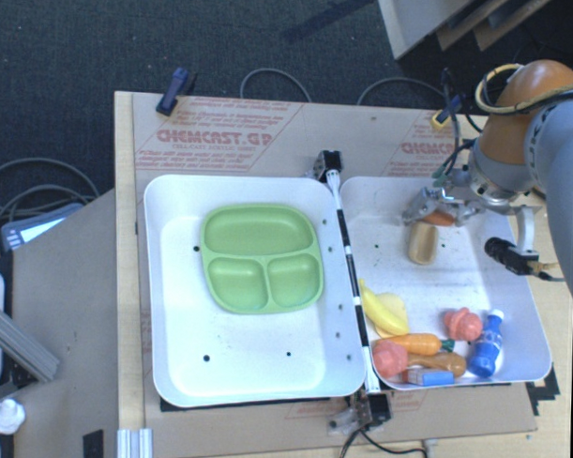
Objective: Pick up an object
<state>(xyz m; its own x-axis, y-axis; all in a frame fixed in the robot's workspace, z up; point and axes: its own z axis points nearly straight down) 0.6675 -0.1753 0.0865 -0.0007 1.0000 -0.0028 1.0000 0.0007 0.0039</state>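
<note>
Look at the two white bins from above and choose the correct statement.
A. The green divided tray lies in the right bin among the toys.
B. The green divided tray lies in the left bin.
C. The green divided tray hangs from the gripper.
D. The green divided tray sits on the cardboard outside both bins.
B: the green divided tray rests flat on the floor of the left bin, while the gripper is over the right bin.
</note>
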